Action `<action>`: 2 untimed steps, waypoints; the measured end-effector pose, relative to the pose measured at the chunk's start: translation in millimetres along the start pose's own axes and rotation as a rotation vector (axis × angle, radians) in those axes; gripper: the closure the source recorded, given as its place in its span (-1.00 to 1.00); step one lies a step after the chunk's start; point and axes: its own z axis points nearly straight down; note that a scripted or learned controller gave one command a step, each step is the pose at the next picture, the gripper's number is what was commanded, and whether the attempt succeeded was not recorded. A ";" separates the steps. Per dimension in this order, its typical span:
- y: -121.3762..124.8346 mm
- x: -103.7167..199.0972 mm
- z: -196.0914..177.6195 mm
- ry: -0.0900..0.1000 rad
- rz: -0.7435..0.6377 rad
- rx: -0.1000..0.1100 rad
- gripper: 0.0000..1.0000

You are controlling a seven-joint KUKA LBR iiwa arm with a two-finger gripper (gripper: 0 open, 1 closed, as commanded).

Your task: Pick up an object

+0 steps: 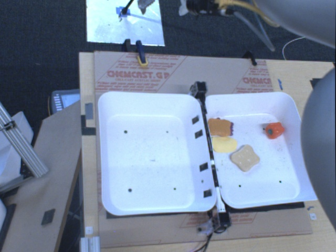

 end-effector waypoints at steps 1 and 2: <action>-0.1 0.6 -11.5 0.001 -0.004 -0.002 1.00; -0.1 0.6 -11.2 0.001 -0.004 -0.002 -1.00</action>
